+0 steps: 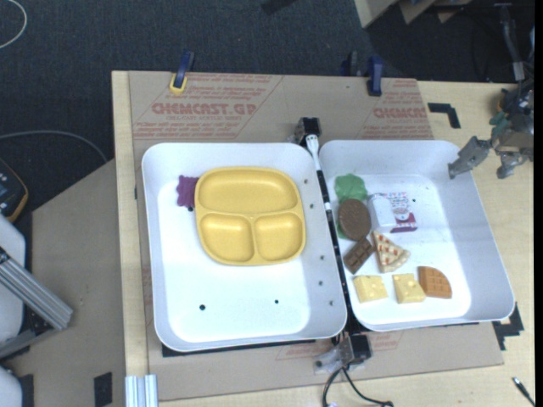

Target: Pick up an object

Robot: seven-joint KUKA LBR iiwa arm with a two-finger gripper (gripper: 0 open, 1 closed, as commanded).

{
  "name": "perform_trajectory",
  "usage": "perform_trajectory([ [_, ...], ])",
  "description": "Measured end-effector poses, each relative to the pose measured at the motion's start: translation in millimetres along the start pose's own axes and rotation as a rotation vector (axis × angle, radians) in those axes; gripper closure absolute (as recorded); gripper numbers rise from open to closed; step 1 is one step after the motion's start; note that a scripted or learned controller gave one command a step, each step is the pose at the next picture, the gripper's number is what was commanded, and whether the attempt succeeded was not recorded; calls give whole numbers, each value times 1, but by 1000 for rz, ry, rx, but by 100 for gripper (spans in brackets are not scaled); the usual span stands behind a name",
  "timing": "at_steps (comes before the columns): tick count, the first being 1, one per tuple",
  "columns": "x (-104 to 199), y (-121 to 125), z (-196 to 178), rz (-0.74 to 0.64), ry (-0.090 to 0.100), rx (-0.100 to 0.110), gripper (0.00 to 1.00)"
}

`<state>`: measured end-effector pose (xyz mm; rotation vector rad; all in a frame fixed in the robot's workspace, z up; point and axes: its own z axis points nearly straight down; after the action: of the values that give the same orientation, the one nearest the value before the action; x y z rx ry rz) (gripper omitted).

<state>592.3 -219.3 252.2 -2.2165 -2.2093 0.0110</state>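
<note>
Looking down on the table (85,253), you've got two white bins side by side. The left bin (170,295) has a yellow divided tray (250,213) sitting toward its back, with a purple thing (186,190) tucked against the tray's left edge.

The right bin (475,244) is where the toy food is, all bunched along its left side: a green piece (349,185) at the back, a brown oval cookie (355,218) just in front of it, a white packet with red print (396,209) beside that, then a chocolate bar piece (359,255), a pizza slice (389,250), two cheese cubes (369,288) and a waffle (434,281) near the front.

The gripper (484,158) hangs over the bin's back right corner, well apart from the food, nothing between its jaws. The jaws look spread apart. Nothing stands between it and the pile.
</note>
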Motion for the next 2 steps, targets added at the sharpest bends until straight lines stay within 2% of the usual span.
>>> perform_trajectory([
  [1, 1, 2, -7, -3, -3, -13, 0],
  [2, -2, 6, 36, -3, -2, -8, 0],
])
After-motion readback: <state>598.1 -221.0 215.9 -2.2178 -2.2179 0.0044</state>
